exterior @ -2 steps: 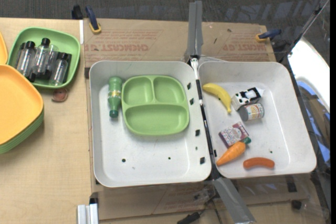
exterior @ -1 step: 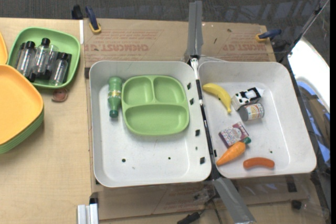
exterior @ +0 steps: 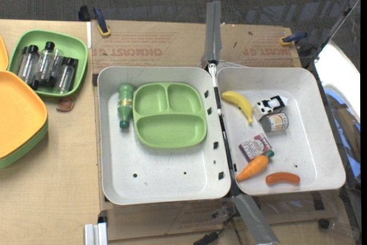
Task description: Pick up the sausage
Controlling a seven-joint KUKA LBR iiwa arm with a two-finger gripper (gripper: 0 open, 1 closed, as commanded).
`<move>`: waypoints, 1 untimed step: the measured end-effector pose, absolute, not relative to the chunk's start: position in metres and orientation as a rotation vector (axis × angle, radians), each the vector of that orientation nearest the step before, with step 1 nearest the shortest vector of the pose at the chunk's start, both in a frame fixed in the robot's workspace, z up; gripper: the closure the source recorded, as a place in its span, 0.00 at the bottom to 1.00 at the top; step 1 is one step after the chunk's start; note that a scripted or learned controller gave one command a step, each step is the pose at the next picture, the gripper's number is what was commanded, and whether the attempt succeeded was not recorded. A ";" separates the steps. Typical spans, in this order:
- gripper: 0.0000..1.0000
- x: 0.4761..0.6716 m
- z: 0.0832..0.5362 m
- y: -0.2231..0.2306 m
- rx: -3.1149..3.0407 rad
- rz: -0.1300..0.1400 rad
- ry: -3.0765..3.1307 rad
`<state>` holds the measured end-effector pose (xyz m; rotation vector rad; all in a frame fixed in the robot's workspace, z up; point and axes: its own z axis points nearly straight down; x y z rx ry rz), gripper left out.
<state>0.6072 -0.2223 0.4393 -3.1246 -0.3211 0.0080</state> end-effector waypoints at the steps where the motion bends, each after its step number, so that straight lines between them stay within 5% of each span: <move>1: 1.00 0.608 0.446 -0.222 -3.123 0.017 -0.330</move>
